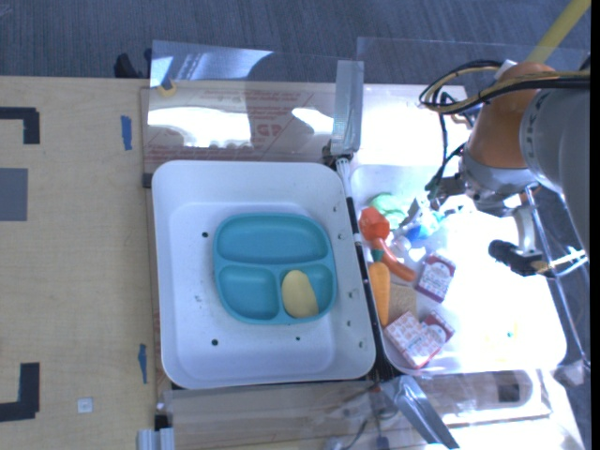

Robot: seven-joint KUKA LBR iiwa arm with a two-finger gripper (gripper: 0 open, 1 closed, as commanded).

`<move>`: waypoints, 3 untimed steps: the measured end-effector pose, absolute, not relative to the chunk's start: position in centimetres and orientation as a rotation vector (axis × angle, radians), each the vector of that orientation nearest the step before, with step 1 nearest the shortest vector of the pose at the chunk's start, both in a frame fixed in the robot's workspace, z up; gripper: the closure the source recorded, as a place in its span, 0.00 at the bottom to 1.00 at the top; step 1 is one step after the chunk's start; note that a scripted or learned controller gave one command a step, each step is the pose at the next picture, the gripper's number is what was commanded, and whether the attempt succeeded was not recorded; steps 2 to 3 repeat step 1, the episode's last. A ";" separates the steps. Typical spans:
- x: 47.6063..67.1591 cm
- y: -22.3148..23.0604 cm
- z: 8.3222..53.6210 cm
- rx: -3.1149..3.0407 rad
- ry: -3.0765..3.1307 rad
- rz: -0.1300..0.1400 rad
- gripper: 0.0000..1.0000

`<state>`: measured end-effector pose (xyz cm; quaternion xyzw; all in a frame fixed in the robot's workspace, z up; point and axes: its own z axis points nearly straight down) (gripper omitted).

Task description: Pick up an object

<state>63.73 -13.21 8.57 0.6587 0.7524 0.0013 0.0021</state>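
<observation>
Seen from above at a slant: at left, a white bin holding a blue divided tray, with a yellow, egg-shaped item lying in the tray's lower right compartment. Across the divider, in a second white bin washed out by strong glare, a cluster of small goods along the near-left side: a green piece at the top, a red one just below it, an orange carrot-like stick against the wall, a clear wrapped item with a blue spot, and three red-and-white packets toward the lower edge. Farther right, the grey arm with its orange band reaching in over that bin, the gripper poised just above the wrapped item and the green piece. Too much glare and clutter there to tell how the gripper is set, and nothing visibly lifted clear. Judged from this: pick not yet accomplished, with closing on one item and raising it out of the bin left to do.
</observation>
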 end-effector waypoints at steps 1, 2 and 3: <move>67.1 -8.7 19.0 2.120 2.306 0.013 1.00; 67.1 -8.7 19.0 2.120 2.306 0.013 1.00; 67.1 -8.7 19.0 2.120 2.306 0.013 1.00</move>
